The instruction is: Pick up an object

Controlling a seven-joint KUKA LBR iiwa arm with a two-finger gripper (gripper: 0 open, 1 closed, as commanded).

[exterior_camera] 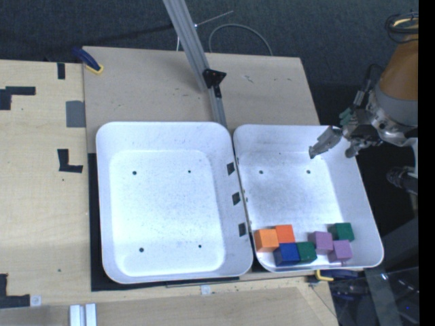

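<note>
Nearest the camera, along the front wall of the right bin [353, 182], sits the whole stock of candidates: seven small blocks bunched in a loose row. Count by colour: two orange blocks [274, 237] touching each other at the left end, one blue block [288, 252] just in front of them, a green block [306, 251] touching the blue one, two purple blocks [331, 244] next along, and a second green block [342, 231] at the right end, slightly farther back. Left bin [112, 182]: white floor with four dark dots, speckled. Mid-distance, the floor of the right bin between the cluster and its back wall is bare. Farther back, the gripper [325, 143] hangs over the right bin's back right corner, one finger [319, 148] pointing down-left toward the bin floor; nothing lies between its fingers, and how far they are spread cannot be read at this angle. Key relation: the blocks lie toward the camera from the gripper, well apart from it, almost the full length of the bin away, and the row's long axis runs left-right along the front wall. Judgement: approach not begun; the tight packing against the wall may hamper finger entry. Beyond the bins, a grey aluminium rail [187, 32] slants across the wooden bench [136, 87].
</note>
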